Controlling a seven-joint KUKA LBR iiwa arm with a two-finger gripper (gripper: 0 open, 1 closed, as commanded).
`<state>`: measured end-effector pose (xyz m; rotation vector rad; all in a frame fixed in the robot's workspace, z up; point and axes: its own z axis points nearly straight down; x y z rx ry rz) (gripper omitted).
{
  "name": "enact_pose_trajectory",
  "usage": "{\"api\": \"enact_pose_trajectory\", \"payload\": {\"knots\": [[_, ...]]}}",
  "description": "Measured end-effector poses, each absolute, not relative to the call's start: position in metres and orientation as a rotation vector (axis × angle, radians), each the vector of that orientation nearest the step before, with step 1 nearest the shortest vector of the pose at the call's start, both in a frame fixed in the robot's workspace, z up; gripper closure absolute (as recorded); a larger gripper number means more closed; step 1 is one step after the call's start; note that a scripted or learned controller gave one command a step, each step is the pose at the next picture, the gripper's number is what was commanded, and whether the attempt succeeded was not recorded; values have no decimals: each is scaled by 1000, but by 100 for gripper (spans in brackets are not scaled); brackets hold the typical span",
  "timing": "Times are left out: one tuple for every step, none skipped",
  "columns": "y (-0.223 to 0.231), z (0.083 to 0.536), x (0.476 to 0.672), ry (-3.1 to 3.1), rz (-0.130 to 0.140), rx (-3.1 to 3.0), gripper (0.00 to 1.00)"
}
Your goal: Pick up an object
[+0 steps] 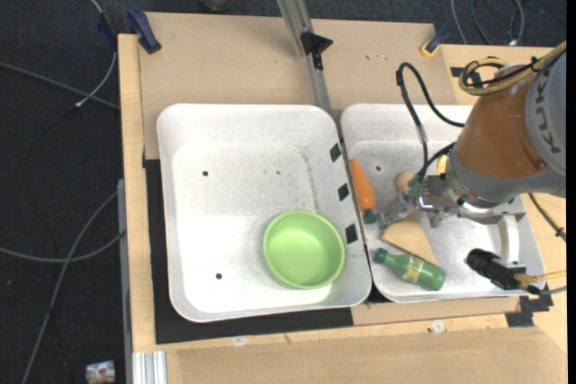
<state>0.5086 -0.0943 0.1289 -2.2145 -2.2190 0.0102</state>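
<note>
We see the jaws low in the right bin [382, 135], at 3 o'clock of the carrot [362, 184], can't tell if open or gripping; no lift evident, pickup remains.

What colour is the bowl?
The bowl is light green; the camera view shows it best.

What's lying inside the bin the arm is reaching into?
An orange carrot-like piece, a green bottle and a tan wedge lie in the right bin. The arm covers much of its right side, hiding whatever is beneath.

Tan wedge [412, 240] (top under end effector [405, 207])
</note>
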Motion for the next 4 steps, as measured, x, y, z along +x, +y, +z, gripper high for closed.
{"api": "enact_pose_trajectory", "payload": {"knots": [[-93,91,508,-2220,9,-2215,0],[-93,100,509,-2222,11,-2211,100],[-95,141,516,-2224,2,-2218,100],[-101,196,513,-2224,2,-2219,100]]}}
